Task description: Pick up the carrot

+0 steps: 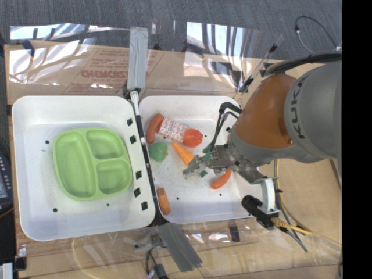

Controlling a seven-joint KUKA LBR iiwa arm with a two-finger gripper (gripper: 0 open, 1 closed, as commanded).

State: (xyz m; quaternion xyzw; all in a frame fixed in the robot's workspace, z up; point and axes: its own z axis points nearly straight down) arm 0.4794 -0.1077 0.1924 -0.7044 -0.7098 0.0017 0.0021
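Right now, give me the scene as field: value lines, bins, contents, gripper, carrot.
left bin: holds a green divided plate
right bin: holds small food items
carrot: orange cone in the right bin, lying flat, beside a green item
other items: patterned pack, red item, orange pieces
gripper: low over the right bin, just right of the carrot
carrot held: no

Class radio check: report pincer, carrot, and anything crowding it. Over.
Pincer low in right bin, holding nothing visible. Carrot lying free just beside pincer tip. Green piece and tomato close by.
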